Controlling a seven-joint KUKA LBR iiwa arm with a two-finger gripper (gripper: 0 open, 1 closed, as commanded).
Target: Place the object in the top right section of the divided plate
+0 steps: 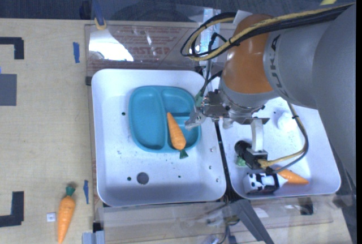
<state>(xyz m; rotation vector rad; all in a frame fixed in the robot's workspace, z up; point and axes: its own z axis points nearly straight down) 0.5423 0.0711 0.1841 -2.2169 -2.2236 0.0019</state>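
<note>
A blue divided plate [145,118] lies in the left white bin [113,169]. An orange toy carrot [176,131] rests on the plate's lower right part, tip pointing up and left, its green top hanging over the lower rim. The top right section [178,102] holds nothing. My gripper [197,118] hangs at the plate's right rim, just right of and above the carrot, with a small gap between them. The wrist above hides how the gripper stands.
The right bin [317,141] holds a black-and-white toy [261,181], a second orange carrot [293,177], a dark green piece [243,152] and a white object [281,119]. A dark disc [142,178] lies in the left bin. Another carrot [66,212] lies on the bench at lower left.
</note>
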